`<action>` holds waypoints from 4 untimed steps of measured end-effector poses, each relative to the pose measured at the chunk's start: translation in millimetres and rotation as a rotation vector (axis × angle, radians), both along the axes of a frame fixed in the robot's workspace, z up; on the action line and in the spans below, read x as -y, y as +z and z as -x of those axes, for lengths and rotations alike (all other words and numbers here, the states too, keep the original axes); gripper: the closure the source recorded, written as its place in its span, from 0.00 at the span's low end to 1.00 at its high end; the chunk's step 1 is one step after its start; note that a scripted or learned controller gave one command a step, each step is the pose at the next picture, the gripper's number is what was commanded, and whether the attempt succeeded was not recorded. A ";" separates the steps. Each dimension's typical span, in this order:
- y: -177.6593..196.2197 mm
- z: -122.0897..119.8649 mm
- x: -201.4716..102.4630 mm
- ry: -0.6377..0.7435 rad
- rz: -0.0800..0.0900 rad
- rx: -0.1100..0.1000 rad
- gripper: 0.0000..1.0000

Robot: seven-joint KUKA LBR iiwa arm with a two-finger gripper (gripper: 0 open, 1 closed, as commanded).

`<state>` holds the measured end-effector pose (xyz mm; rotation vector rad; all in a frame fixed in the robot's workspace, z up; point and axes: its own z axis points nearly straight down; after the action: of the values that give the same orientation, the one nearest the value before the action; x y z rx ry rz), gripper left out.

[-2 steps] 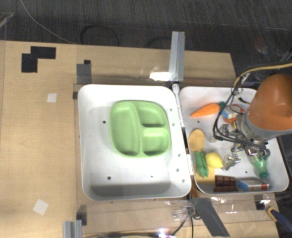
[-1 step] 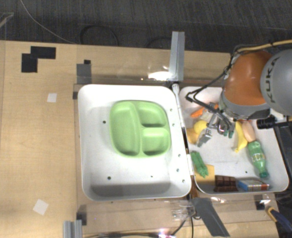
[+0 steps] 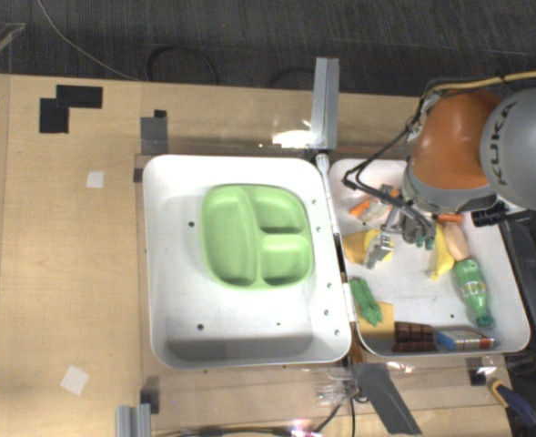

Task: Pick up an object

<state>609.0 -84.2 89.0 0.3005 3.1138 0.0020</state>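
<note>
Gripper [image 3: 388, 244] low over right bin [image 3: 513, 330], near its left wall; can't tell jaw state, nothing visibly held. Objects loose in that bin: green bottle [image 3: 473, 289], banana [image 3: 443, 255], green pickle-like piece [image 3: 367, 300], chocolate bar [image 3: 412, 337], marker [image 3: 463, 340]. Left bin [image 3: 158, 271] holds green divided tray [image 3: 255, 235].

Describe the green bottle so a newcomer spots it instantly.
Look in the right bin, near its right wall. The green bottle lies there, just below the banana. It is clear green plastic with a label, unlike the opaque green toy by the left wall.
</note>
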 end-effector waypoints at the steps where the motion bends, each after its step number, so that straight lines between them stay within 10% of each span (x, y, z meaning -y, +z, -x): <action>1: 0.3 14.3 -2.1 -0.117 0.000 0.004 0.00; 4: 0.6 23.2 4.0 -0.146 0.000 0.004 0.00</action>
<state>585.8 -88.1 89.6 0.5260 3.0802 0.0014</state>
